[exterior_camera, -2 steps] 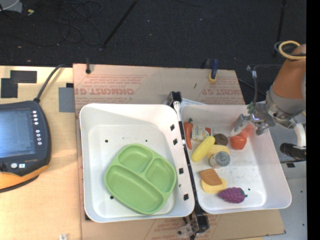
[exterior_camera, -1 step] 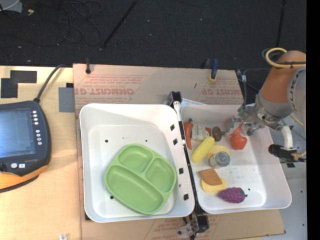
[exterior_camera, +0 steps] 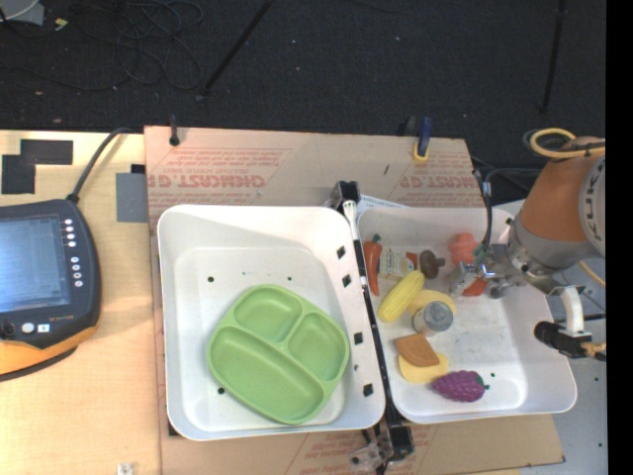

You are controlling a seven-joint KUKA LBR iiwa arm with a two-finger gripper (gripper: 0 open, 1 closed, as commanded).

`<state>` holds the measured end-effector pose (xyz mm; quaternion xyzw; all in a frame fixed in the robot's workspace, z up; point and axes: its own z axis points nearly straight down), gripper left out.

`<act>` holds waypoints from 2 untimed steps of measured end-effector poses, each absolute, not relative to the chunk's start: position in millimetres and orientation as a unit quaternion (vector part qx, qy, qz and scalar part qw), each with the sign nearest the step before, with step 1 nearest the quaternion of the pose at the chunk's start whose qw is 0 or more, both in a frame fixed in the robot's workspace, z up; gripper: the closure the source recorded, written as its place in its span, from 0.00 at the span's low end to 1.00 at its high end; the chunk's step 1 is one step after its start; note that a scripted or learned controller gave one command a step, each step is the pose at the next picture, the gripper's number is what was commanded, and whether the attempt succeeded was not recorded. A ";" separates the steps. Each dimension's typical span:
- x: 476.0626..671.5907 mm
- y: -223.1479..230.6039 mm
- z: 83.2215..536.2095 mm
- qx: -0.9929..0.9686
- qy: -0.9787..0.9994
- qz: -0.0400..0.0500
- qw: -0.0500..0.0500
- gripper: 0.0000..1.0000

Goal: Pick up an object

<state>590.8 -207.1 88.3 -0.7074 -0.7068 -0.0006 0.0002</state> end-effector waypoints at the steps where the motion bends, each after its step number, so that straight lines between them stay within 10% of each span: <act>1: 646.0 -211.4 87.0 -0.706 -0.708 0.000 -0.001 0.00; 2: 573.3 -208.3 88.7 -0.708 -0.707 0.000 0.001 0.00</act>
